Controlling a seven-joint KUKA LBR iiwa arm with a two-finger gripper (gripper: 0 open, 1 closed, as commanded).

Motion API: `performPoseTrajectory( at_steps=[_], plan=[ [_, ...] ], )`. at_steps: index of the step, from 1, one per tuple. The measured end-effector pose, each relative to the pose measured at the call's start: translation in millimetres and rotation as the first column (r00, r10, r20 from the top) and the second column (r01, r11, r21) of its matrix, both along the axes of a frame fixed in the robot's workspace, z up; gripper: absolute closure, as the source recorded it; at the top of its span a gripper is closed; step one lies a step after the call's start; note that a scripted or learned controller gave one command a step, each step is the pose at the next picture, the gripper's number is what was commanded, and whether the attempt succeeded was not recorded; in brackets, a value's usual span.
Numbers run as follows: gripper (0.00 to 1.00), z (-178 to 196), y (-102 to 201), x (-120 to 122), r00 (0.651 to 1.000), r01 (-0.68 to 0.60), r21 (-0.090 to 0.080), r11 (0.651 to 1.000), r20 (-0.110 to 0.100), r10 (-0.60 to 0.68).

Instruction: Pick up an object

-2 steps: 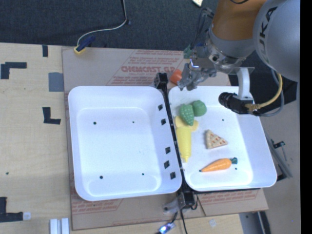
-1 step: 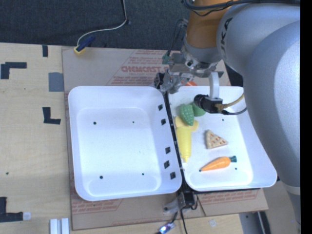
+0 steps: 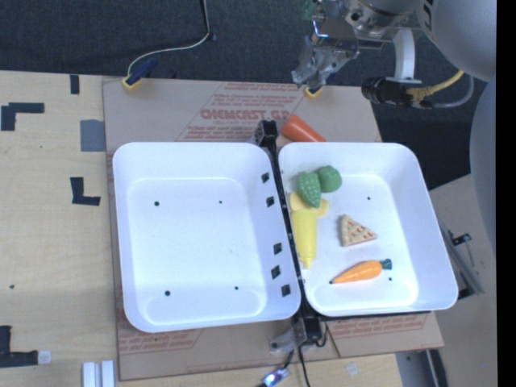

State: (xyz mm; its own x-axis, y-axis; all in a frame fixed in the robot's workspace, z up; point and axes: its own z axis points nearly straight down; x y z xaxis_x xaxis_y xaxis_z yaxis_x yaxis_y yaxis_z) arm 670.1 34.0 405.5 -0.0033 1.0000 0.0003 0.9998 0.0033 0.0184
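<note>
Hand (image 3: 317, 71) raised above the far edge of the cardboard sheet (image 3: 234, 113), beyond both bins, nothing visible between its fingers; whether open or closed cannot be told.

Right bin (image 3: 403, 168) holding four toy foods: green broccoli-like piece (image 3: 316, 184) near the dividing wall, touching the top of a yellow corn cob (image 3: 306, 230) lying along that wall; tan cracker wedge (image 3: 355, 232) near the middle; orange carrot (image 3: 357, 272) with green tip toward the near side. Left bin (image 3: 141, 184) white with small dark dots. Orange-red object (image 3: 302, 128) on the cardboard just outside the right bin's far rim, near the black clip (image 3: 268, 130) joining the bins. Surface (image 3: 48, 216) tan with black tape marks.
</note>
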Motion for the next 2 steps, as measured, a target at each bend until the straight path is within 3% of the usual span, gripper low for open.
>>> performPoseTrajectory(
  at_steps=[1, 2],
  plan=[
    [1.00, 139, 5, -2, 1.000, -0.001, 0.000, 1.000, -0.002, 0.001],
    [1.00, 129, 30, -39, 1.000, 0.001, -0.001, 1.000, -0.021, -0.001]
  ],
)
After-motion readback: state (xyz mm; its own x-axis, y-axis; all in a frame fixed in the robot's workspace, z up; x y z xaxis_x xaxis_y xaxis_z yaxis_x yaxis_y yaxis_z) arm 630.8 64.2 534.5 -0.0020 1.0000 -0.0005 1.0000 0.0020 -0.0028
